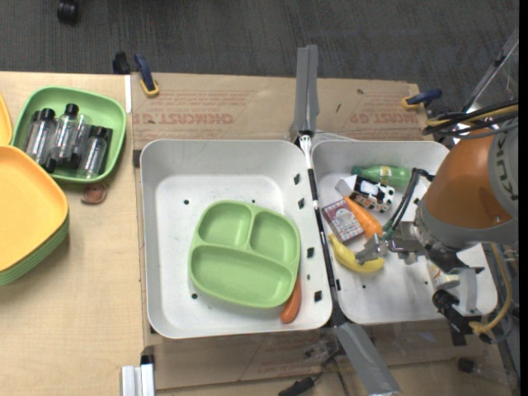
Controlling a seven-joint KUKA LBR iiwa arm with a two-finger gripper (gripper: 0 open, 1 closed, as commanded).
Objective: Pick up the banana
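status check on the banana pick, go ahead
end effector low in right bin, at banana's right end. banana lying flat, not lifted. carrot and pink packet crowd it.

Curved yellow banana (353,256) flat in right bin's left part.

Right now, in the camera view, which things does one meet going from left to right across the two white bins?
Green divided plate → orange sausage-like piece at the plate's right corner → banana → gripper next to the banana → orange band of the arm.
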